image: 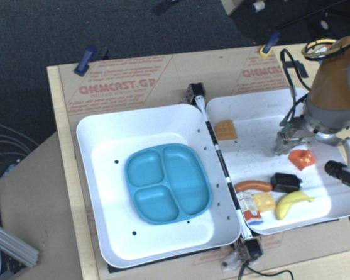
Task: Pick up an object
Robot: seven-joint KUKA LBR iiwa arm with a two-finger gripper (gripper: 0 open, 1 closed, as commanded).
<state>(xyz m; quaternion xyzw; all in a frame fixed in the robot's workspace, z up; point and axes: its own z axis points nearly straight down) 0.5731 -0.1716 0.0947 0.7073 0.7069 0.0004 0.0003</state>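
Observation:
The right bin [254,110] holds several small items. There is a brown square piece [225,130] at its far left, a red toy piece [301,158], a black block [286,182], an orange-red sausage [253,186], a yellow banana [292,203], a yellow wedge [265,202] and a small printed carton [250,209]. My gripper [287,140] hangs low over the bin's middle right, just up and left of the red piece. Nothing is visibly held in it.
In the left bin [100,145] lies a blue divided plate [167,183]. The arm's grey and orange wrist [337,94] covers the right bin's far right side. A black fitting [342,172] juts over that bin's right rim. Cables run behind the bins.

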